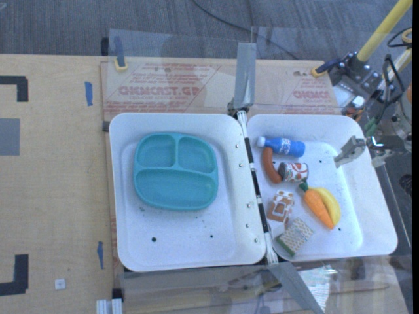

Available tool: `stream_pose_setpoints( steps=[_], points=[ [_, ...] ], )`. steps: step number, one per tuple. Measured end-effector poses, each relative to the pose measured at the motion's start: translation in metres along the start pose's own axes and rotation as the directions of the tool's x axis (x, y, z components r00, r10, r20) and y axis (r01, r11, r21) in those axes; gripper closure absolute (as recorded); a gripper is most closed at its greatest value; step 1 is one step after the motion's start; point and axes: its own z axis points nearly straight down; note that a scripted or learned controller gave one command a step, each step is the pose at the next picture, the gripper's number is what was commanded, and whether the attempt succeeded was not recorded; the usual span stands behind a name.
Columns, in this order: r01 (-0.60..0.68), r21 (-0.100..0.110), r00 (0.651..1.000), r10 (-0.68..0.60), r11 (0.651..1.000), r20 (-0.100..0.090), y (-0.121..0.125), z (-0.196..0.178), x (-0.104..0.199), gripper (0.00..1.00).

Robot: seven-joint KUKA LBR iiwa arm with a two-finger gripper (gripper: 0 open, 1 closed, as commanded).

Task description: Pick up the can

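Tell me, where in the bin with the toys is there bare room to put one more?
The right bin has bare floor on its right half, between the banana and the right wall. The left side is crowded: bottle, hot dog, can and carrot lie close together.
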Motion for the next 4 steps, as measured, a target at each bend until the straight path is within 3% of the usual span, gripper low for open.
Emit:
stream_pose_setpoints(
  steps=[1,2,3,4],
  points=[
    [0.021,0.000,1.000,-0.021,1.000,0.000,0.059,0.088,0.073,0.00],
    [0.114,-0.013,0.993,-0.114,0.993,0.003,0.040,0.171,0.075,0.00],
    [-0.028,-0.009,1.000,0.028,1.000,0.001,0.091,0.172,0.030,0.00],
    [-0.026,-0.012,1.000,0.026,1.000,0.002,0.092,0.162,0.030,1.00]
  ],
)
